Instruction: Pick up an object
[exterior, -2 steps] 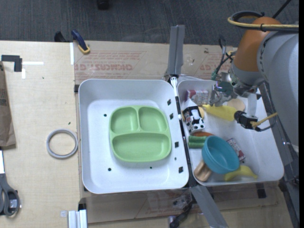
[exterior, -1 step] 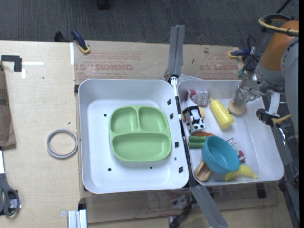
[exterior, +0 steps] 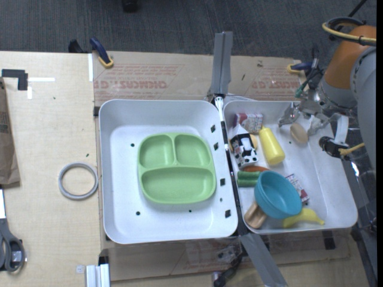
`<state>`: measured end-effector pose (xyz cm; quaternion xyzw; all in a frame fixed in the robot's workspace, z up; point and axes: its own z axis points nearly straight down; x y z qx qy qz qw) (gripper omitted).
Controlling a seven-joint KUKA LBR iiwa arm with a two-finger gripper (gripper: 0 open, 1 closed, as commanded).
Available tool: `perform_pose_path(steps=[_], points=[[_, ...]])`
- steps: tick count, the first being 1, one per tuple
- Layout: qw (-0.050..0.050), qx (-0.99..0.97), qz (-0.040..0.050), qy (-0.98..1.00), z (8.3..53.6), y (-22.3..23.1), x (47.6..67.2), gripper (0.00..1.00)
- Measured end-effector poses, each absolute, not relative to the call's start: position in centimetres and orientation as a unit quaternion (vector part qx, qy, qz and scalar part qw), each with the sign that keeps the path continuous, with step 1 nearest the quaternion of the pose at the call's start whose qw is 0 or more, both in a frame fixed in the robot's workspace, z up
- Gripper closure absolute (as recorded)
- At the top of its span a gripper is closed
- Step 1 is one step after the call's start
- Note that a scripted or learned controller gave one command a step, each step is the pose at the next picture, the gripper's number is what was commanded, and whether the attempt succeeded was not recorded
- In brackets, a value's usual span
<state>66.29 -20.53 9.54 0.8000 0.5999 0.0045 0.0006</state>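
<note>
The right bin (exterior: 326,178) holds several objects: a yellow bottle (exterior: 271,146), a blue bowl (exterior: 277,194), a banana (exterior: 303,219), a green stick (exterior: 250,176), a black-and-white item (exterior: 242,150), a pink packet (exterior: 254,122) and a brown cup (exterior: 254,217) under the bowl's edge. A small beige, egg-shaped object (exterior: 298,134) sits at the bin's back right. My gripper (exterior: 299,123) hangs right over it, low in that corner. Whether it touches the beige object is unclear.
The left bin (exterior: 114,178) carries a green divided plate (exterior: 176,167). A grey tape ring (exterior: 78,180) lies on the bench to the left, with scissors (exterior: 9,253) near the front-left corner. A metal post (exterior: 221,64) rises between the bins at the back.
</note>
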Motion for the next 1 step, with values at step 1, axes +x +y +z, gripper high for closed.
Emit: perform_pose_path(steps=[1], points=[[0.003, 0.799, 0.0023, 0.601, 10.53, -20.69, 66.29, 1.0]])
